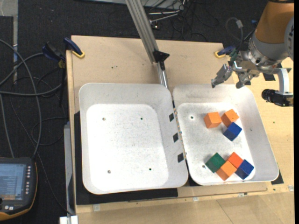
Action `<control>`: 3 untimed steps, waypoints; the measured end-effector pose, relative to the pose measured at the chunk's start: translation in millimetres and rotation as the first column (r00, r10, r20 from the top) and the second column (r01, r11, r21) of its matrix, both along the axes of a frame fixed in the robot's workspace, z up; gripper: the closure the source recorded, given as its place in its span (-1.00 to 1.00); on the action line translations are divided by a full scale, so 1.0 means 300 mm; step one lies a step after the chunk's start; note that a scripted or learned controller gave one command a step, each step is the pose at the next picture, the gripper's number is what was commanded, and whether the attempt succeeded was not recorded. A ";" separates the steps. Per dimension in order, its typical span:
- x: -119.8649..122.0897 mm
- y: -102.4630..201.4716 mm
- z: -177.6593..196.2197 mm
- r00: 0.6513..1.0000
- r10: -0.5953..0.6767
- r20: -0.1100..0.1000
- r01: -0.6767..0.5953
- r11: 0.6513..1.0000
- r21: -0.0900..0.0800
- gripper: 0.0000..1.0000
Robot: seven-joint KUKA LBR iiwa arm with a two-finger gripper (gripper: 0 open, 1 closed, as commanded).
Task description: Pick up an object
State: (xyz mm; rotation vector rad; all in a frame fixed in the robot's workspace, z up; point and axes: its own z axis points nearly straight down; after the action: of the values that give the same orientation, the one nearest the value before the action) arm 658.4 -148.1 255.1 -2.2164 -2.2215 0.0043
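Matt speckled white plastic bins (93, 125); pale wood bench (117, 55).

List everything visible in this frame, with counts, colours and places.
Bins: two, white, side by side on the bench.
Orange blocks: four, right bin; two far, two near.
Blue blocks: two, right bin; one far group, one near group.
Green block: one, right bin, near group.
Clamps: two, blue and yellow, bench's far corners.
Pendant: one, orange-edged, floor at lower left.
Metal pole: one, grey, slanting behind the bins.
Arm: one, orange band.
Hand: one, above right bin's far edge, holding nothing visible.
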 end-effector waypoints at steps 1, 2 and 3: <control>0.001 0.000 0.010 1.000 0.001 0.003 -0.001 1.000 -0.001 -1.00; -0.013 0.020 -0.142 1.000 0.000 0.001 0.000 1.000 -0.001 -1.00; -0.029 0.013 -0.354 1.000 -0.003 -0.002 0.003 1.000 0.000 -1.00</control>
State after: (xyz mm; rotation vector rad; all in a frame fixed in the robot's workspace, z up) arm 649.7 -144.2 148.9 -2.2191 -2.2172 0.0070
